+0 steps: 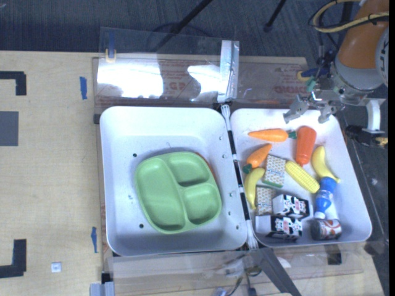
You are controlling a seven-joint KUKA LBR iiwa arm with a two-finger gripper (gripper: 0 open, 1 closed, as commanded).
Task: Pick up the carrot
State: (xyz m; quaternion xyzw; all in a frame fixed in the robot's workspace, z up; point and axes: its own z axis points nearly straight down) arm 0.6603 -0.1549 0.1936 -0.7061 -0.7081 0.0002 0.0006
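camera view:
arm: reaches in from the right, orange band at the top right corner, wrist over the far right corner of the right bin.
gripper: hovers above the bin's far edge, just beyond the vegetables. Fingers look spread, 1 prong to the left and 1 to the right, nothing between them.
carrot: lies on its side at the far end of the right bin, tip toward the divider, green end to the right. Near the gripper but apart from it, slightly left and toward the camera.
neighbours: upright orange piece just beside the carrot's green end; smaller orange piece nearer the camera; corn, 2 bananas, bottle and cartons further along.
left bin: holds a green divided plate; not involved.
step: approach, my read. No grasp yet, carrot untouched on the bin floor.
next move: shift left and toward the camera until centred over the carrot, fingers set across its short axis, then descend and close.
risk: upright orange piece sits close to the right end, so 1 finger may clip it; aiming mid-body looks safer.
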